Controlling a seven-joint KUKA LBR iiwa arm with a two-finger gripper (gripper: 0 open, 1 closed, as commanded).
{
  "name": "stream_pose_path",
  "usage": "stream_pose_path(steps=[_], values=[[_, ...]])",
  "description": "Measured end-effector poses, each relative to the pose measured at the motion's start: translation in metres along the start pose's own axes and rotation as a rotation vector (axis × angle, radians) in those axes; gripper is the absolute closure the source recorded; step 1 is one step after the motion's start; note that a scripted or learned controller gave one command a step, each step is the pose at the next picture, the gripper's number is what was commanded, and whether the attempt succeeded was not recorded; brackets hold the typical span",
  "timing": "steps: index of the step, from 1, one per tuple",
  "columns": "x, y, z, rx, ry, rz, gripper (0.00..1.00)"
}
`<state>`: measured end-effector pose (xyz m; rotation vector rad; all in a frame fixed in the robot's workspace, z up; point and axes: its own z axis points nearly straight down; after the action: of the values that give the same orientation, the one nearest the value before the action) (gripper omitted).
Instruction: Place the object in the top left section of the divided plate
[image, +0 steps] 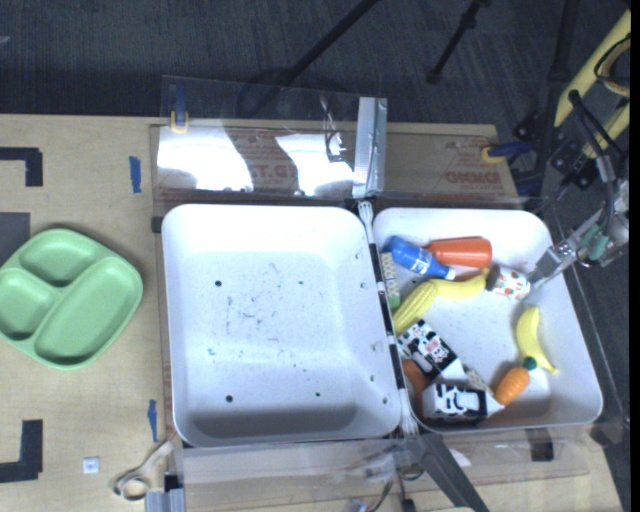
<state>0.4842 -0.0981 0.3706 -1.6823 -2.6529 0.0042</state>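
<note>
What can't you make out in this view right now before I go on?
- Gripper jaws: small and blurred at the right bin rim; open or shut unclear.
- Arm: cut off by the right edge.
- Items beneath the corn and cow toy: partly hidden by the pile.

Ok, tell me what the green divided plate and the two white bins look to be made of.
Green divided plate: probably moulded plastic, matte, with an even colour and soft rounded edges. Two white bins: likely thin formed plastic, smooth with rounded corners; the left one shows scuffs.

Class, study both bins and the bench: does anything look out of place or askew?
Nothing looks spilled or broken. The toys lie jumbled in the right bin, while the green plate sits skewed on the bench, left of the bins.
</note>
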Motion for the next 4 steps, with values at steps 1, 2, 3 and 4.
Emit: stream_pose_path(steps=[1, 2, 3, 4], values=[[0.000, 0.000, 0.000, 0.000, 0.000, 0.000, 0.00], [-0.002, 0.002, -0.009, 0.000, -0.002, -0.001, 1.00], [-0.003, 0.005, -0.018, -0.001, -0.005, -0.003, 1.00], [-0.061, -0.031, -0.063, -0.004, -0.002, -0.170, 1.00]])
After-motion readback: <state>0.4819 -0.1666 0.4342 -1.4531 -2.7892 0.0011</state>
